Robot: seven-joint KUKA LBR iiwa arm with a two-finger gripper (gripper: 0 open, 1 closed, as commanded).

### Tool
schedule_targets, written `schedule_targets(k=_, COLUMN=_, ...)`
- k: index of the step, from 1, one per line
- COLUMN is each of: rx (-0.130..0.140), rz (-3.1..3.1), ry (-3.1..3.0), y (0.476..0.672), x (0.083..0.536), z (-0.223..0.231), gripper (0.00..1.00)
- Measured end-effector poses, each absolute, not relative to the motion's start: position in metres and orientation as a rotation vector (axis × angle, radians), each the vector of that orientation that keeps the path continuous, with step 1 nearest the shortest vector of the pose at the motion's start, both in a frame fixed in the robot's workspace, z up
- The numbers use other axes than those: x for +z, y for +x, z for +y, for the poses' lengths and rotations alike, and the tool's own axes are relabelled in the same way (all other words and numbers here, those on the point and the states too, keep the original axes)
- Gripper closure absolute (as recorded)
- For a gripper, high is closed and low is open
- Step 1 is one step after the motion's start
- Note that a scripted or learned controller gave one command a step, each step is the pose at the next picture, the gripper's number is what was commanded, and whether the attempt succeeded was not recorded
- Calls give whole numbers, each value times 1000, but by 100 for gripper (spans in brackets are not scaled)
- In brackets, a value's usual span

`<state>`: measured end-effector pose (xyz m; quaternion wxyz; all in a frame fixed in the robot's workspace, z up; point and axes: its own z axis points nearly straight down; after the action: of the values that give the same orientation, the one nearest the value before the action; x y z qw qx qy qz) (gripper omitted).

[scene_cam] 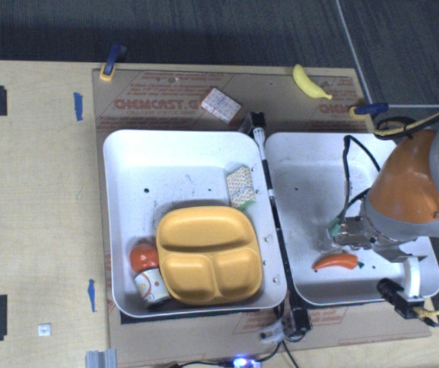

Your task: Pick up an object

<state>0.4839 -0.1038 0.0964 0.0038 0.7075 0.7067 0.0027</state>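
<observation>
One orange carrot (335, 263) lies just below gripper (348, 234) (right bin (304, 205)); finger state unclear, cannot tell.

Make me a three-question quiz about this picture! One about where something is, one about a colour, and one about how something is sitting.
1. Where is the banana?
A. In the left bin
B. On the board behind the bins
C. In the right bin

2. What colour is the big divided tray?
A. Yellow
B. Blue
C. Green

3. How is the orange carrot-like toy?
A. Standing upright
B. Lying flat in the right bin
C. Stacked on the tray

Answers:
1 B, it lies outside both bins.
2 A, it is plainly yellow.
3 B, it rests on the floor below the hand.
</observation>
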Motion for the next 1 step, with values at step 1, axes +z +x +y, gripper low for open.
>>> schedule_targets(k=1, rx=2, rz=2217, ry=2220, y=480, x=87, z=-143, gripper=100)
